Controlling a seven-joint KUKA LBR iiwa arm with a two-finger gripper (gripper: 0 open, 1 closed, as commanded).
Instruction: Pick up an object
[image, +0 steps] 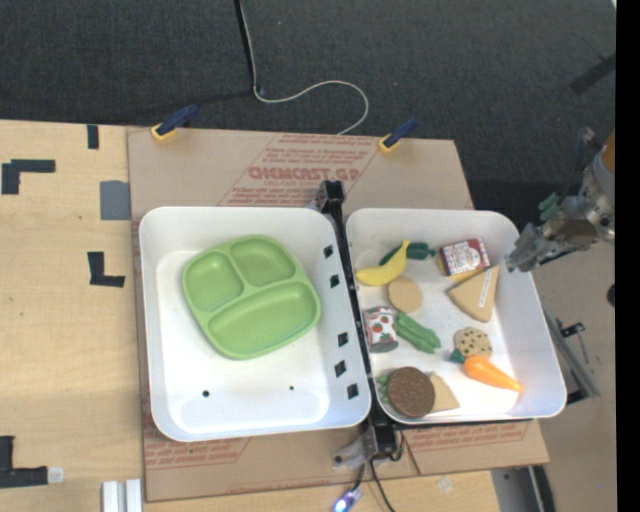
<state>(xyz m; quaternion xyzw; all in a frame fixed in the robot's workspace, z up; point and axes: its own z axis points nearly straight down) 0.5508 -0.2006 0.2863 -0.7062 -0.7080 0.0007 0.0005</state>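
Note:
The right bin (530, 300) holds several toy foods: a yellow banana (385, 268), a red box (463, 257), a tan cheese wedge (476, 293), a round tan cracker (405, 295), a small red-and-white packet (380, 328), a green pod (417, 333), a chip cookie (471, 343), an orange carrot (490, 373) and a dark brown patty (409, 391). My gripper (528, 250) hangs at the right bin's far right rim, just right of the red box and above the cheese wedge. Nothing visible is held in it.
A green divided plate (252, 295) lies in the left bin (160, 330). A black divider (345, 300) runs between the two bins. Both bins rest on a cardboard sheet (290, 175) held by clamps at the back.

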